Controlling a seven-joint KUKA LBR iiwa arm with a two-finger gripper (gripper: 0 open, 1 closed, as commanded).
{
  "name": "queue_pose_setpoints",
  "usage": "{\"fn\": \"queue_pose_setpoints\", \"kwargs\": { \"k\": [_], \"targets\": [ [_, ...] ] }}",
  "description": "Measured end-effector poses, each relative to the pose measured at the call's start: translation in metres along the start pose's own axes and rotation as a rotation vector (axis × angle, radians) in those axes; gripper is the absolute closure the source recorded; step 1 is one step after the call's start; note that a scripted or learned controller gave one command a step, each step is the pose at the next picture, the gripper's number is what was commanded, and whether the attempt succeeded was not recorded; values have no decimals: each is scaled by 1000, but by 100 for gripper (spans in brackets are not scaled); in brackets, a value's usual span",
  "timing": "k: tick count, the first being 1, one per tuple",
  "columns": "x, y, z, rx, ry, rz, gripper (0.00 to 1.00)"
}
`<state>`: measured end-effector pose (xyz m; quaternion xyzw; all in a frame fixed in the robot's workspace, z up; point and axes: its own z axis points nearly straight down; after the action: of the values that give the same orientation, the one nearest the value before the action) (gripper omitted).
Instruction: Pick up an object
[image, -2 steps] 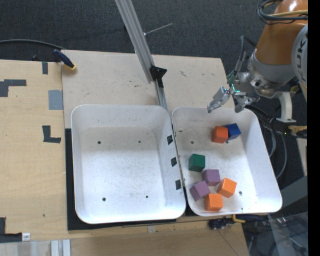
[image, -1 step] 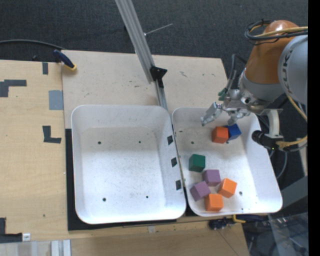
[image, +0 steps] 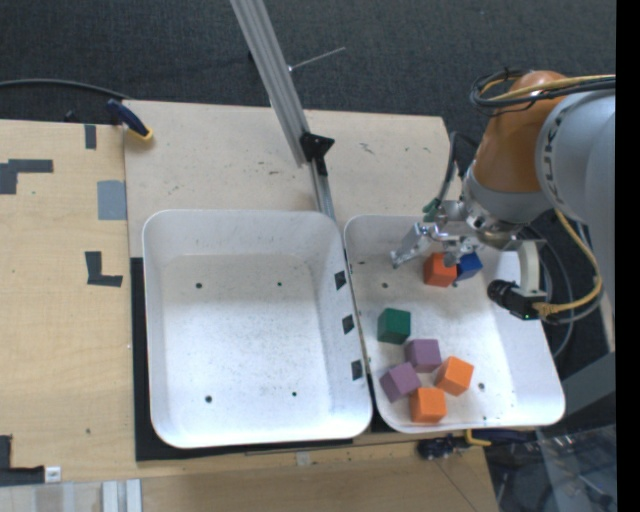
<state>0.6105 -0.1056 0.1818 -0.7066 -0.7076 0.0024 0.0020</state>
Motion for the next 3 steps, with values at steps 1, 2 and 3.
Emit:
{"fn": "queue_pose_setpoints", "kwargs": {
  "k": [1,2,3],
  "targets": [
    [6,-8,48,0,0,-1,0],
    [6,-7,35,-4,1,-1,100],
    [6,-3,-28,-12,0,-1,100]
  ]
}}
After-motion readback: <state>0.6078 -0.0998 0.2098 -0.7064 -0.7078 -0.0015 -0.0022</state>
